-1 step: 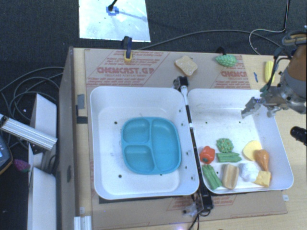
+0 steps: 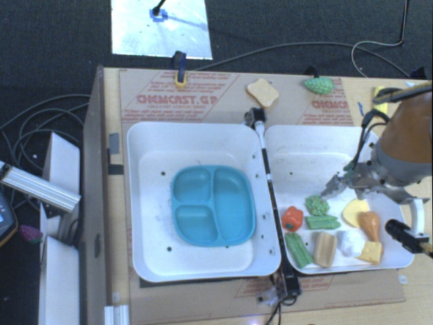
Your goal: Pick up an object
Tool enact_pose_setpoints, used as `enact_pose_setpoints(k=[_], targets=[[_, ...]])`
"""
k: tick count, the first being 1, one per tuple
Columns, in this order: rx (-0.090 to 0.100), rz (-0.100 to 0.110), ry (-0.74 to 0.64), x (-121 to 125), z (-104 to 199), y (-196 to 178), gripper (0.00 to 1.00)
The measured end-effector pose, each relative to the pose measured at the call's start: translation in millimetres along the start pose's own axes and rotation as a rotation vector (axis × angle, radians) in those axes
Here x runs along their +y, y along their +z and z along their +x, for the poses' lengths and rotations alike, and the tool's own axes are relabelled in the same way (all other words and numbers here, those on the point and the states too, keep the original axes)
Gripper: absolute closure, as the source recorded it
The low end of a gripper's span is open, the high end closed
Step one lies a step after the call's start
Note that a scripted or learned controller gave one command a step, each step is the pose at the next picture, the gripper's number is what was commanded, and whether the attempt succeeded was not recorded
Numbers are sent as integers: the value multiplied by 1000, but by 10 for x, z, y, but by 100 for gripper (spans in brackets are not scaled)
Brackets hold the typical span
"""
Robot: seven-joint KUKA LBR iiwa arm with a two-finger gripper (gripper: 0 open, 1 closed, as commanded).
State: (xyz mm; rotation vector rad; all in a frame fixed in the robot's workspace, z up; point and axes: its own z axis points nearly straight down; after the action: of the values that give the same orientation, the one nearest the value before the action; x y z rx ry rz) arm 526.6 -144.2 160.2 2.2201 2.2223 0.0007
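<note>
The arm [image 2: 406, 137] reached in from the right over the right bin [image 2: 304, 144], and its claw [image 2: 336, 185] hung low above the bin floor, just above a cluster of toy food. Whether the claw was open or closed could not be told; nothing could be seen gripped in it.

Nearest to the claw, just below and a little left, lay the broccoli [image 2: 316, 204]. Directly under that lay a green bean pod [image 2: 323, 222]. Lower left of the claw sat the red pepper [image 2: 292, 217], and below the pepper a green pickle [image 2: 298, 248]. Straight below the claw, near the bin's front wall, stood a tan bread roll [image 2: 325, 248]. Lower right of the claw were a yellow slice [image 2: 354, 213], an orange drumstick [image 2: 370, 225], a white lump [image 2: 348, 244] and a yellow cheese wedge [image 2: 370, 252], all packed close, some touching.

Well to the claw's left, the left bin [image 2: 145, 181] held a blue tray [image 2: 213, 205]. Beyond the bins, up and left of the claw, a toast slice [image 2: 262, 93] lay on the cardboard, and a green piece [image 2: 318, 84] lay above the claw.

The step in hand looked like the approach: the claw was placed over the food but nothing was picked yet. The broccoli seemed the likely target. The next move would call for a short drop onto it, then a clean closing without nudging the bean pod beside it, which could spoil the grip.
</note>
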Motion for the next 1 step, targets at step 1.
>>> enact_pose_setpoints(k=[1], targets=[[0,1,-2,100,361,613,0]])
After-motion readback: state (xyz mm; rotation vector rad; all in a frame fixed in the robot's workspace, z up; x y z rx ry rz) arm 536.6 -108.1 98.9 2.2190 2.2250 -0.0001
